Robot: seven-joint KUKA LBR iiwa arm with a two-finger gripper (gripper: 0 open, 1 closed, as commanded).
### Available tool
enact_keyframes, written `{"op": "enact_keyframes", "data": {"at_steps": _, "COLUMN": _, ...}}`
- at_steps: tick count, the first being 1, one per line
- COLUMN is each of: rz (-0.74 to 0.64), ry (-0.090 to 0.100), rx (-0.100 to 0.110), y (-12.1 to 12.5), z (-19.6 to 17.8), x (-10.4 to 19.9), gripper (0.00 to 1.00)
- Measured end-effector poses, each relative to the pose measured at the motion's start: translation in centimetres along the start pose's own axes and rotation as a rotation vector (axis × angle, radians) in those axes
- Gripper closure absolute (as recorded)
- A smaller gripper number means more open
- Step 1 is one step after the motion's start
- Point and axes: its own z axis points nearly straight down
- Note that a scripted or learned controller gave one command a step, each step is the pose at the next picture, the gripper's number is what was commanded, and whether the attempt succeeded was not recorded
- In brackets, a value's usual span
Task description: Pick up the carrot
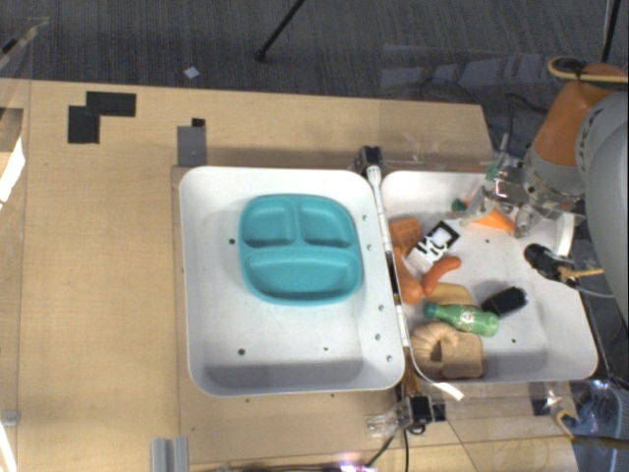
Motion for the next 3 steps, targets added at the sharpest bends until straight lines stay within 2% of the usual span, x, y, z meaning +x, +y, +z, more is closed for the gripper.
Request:
{"op": "enact_keyframes", "data": {"at_steps": 1, "rz": -0.015, "ry": 0.018, "rx": 0.015, "y": -0.1, "z": -1.1, "x": 1.1, "gripper": 1.0}}
{"op": "enact_keyframes", "data": {"at_steps": 2, "rz": -0.017, "ry": 0.017, "rx": 0.013, "y": 0.0, "z": -1.1, "x": 1.0, "gripper": 0.0}}
{"op": "enact_keyframes", "data": {"at_steps": 3, "rz": -0.028, "ry": 0.021, "rx": 0.023, "y": 0.0, "z": -2.3, "x": 1.4, "gripper": 1.0}}
